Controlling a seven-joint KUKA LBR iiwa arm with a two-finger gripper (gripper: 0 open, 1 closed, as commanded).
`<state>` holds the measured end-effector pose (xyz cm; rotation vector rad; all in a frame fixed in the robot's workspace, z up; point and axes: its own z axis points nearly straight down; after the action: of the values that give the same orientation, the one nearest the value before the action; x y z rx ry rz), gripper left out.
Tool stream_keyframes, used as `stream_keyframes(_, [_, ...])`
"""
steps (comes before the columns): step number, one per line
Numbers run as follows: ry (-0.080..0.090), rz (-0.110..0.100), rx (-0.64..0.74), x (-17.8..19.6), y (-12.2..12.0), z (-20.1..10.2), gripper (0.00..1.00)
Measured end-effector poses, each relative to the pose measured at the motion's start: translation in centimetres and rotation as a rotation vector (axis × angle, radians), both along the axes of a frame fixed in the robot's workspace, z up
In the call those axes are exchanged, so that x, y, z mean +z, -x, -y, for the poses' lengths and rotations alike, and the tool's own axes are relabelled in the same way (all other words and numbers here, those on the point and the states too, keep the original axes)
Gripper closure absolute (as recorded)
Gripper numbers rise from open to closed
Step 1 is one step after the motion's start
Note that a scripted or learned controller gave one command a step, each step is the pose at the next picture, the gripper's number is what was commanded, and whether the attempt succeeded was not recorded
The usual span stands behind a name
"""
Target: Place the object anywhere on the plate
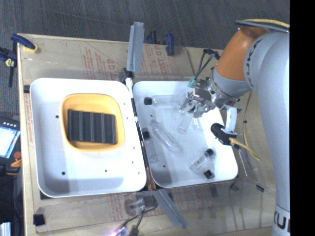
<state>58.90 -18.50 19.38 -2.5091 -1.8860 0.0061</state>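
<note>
Gripper [193,105] over the right bin's [226,171] far edge, clear bottles scattered beneath.

We see the grey arm [266,82] reaching in from the right, its orange band [235,55] just above the wrist, and the gripper hangs low near the far right corner of the right bin. We cannot tell whether it is clamped or released, nor whether anything sits in it. Just below it lies a clear bottle [184,124], hard to make out against the white. We spot another clear bottle [162,135] near the middle of that bin, one with a black cap [153,101] by the far left corner, and a black-capped one [201,160] toward the near right corner. Over in the left bin [44,176] the yellow plate [92,101] sits a little toward the far edge, carrying a dark ribbed insert [92,126].
</note>
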Motion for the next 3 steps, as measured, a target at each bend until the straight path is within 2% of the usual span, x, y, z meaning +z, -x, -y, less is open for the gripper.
stream_keyframes(1, [-0.003,0.000,0.171,-0.8,-1.5,-7.2,1.00])
stream_keyframes(2, [-0.001,0.003,0.402,1.7,-3.4,-16.8,1.00])
stream_keyframes(3, [-0.003,0.000,0.696,-0.2,-2.7,-17.9,1.00])
